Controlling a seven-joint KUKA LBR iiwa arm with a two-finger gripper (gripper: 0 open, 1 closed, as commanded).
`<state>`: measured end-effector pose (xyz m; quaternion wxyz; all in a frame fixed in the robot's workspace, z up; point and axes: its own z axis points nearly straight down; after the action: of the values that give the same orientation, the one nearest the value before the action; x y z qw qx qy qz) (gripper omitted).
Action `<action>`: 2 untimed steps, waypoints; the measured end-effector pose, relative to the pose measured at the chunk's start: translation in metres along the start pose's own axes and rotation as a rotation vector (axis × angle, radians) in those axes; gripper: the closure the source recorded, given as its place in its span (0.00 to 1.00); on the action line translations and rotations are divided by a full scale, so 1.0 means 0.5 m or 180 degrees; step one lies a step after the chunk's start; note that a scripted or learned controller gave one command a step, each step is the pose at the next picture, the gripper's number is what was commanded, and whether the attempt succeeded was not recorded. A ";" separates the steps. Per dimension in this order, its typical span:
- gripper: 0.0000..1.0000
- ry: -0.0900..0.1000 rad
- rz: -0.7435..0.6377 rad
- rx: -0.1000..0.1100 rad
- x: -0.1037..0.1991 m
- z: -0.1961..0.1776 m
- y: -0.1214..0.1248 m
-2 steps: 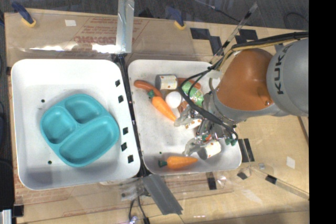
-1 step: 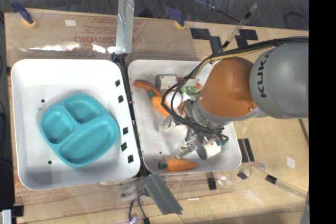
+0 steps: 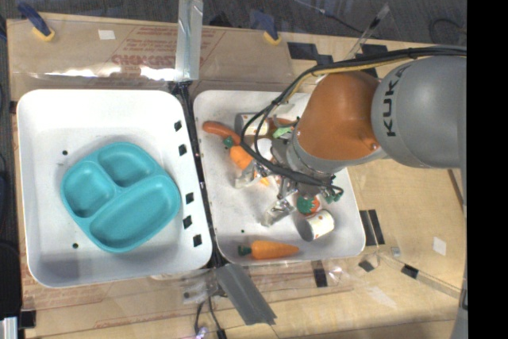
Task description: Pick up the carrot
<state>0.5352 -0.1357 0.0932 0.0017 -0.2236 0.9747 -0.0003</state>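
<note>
While the claw (image 3: 279,202) hangs mid right bin (image 3: 208,171), fingers' state untellable, a carrot (image 3: 268,251) lies along its near edge, open floor beside it.

Your bench and what sits straight on it

You have a flat tan wooden bench (image 3: 413,282) carrying two shallow white plastic bins side by side, their inner walls touching down the middle. The left bin (image 3: 40,171) and the right bin (image 3: 218,234) each rest directly on the bench top. Behind them you see a sheet of brown cardboard under clear plastic film (image 3: 119,52) lying along the bench's far edge, and short black tape strips (image 3: 373,228) stuck to the wood near the right bin's near corner.
</note>
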 end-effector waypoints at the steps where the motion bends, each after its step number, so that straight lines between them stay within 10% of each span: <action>1: 0.00 -0.0006 -0.0521 -0.0001 -0.094 -0.010 0.042; 2: 1.00 -0.0015 -0.0535 0.0002 -0.098 -0.031 0.044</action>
<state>0.5699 -0.0943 0.1087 0.0041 -0.3047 0.9524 -0.0002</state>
